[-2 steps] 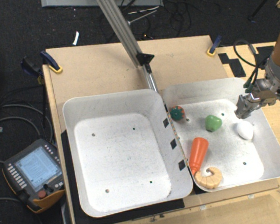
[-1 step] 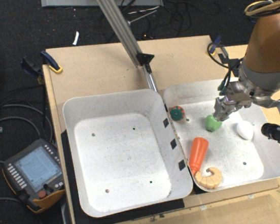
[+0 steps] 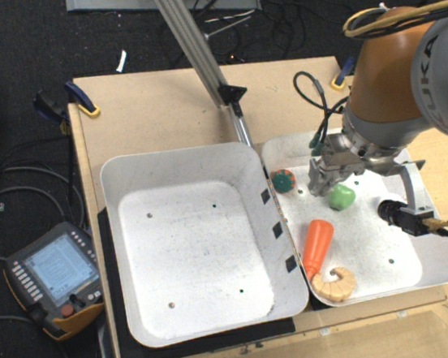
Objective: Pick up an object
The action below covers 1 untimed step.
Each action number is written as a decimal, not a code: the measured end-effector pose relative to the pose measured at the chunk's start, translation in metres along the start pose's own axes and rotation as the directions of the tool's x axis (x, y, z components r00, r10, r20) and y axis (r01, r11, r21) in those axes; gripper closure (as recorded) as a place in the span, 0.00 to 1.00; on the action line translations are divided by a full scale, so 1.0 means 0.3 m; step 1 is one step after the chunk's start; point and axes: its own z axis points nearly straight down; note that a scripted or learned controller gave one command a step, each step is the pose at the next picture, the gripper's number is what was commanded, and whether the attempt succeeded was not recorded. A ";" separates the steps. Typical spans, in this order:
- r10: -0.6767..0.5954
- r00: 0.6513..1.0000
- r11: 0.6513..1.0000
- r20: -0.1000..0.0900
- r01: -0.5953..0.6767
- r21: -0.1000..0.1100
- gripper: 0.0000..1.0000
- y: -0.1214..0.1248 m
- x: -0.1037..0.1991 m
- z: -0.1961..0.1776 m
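Nearest the viewer, a tan, ring-shaped bread-like piece (image 3: pixel 334 284) lies at the front edge of the right-hand shallow white bin (image 3: pixel 381 256), close to the corner beside the partition between the bins. Touching it from behind, an orange carrot-shaped toy (image 3: pixel 316 245) lies with its narrow end pointing away and slightly right. Farther back, a rounded bright green lump (image 3: pixel 341 197) rests on the bin floor, just beside and in front of the two-finger gripper (image 3: pixel 320 183). Whether the two touch cannot be told, nor whether the gripper stands wide or narrow, and no object is seen held. Left of the gripper, near the partition, sits a small green ball with a red patch (image 3: pixel 282 180). The left-hand white bin (image 3: pixel 192 244) adjoins across the partition. The grey arm with its orange band (image 3: pixel 394 70) enters from the right, above the pale wooden bench (image 3: pixel 156 101).
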 end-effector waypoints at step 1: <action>-0.001 1.000 1.000 0.000 0.001 -0.002 1.00 0.038 0.205 0.023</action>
